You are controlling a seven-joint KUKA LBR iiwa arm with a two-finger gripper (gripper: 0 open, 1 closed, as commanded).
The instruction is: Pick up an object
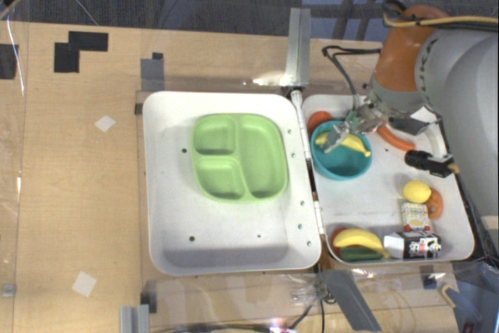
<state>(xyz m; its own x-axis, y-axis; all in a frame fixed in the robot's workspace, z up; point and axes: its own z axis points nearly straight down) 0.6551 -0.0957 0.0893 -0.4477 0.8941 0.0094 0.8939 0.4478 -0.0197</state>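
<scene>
Two white bins on the bench: left bin (168, 238) holds a green tray (238, 156); right of centre, gripper (343, 135) reaches into a teal bowl (341, 156), spread fingers straddling a yellow piece (355, 144).

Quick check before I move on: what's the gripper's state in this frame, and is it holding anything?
Gripper: over the blue bowl in the right bin, by a yellow item there; its state cannot be told, and no held object is visible.
</scene>
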